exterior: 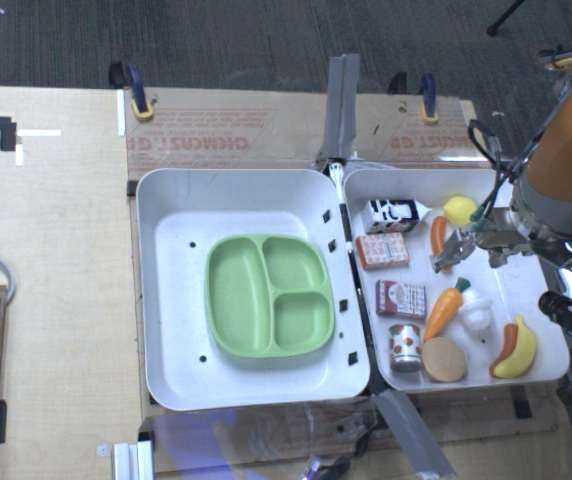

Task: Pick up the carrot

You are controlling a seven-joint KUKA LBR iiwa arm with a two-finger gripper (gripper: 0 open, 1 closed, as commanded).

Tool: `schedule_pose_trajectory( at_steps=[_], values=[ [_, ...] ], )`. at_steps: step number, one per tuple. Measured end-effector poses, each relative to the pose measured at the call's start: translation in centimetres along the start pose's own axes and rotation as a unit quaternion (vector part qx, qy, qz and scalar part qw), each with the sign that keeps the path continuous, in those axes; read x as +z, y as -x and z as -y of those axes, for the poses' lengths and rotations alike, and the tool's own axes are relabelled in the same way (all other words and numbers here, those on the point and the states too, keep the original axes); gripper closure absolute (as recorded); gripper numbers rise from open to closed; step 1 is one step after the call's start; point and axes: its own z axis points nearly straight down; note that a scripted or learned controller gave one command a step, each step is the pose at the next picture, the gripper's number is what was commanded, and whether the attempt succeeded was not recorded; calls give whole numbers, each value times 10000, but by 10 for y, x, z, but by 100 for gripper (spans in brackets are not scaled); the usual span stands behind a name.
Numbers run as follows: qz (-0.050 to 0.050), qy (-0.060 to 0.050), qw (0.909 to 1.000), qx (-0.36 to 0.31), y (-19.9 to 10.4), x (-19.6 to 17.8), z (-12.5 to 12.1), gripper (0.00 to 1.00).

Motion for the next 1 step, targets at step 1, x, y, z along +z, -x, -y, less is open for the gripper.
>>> schedule_pose_trajectory(
  at_steps=[1],
  values=[
    [-7, -6, 9865, -1639, 36, 111, 6, 0]
  ],
)
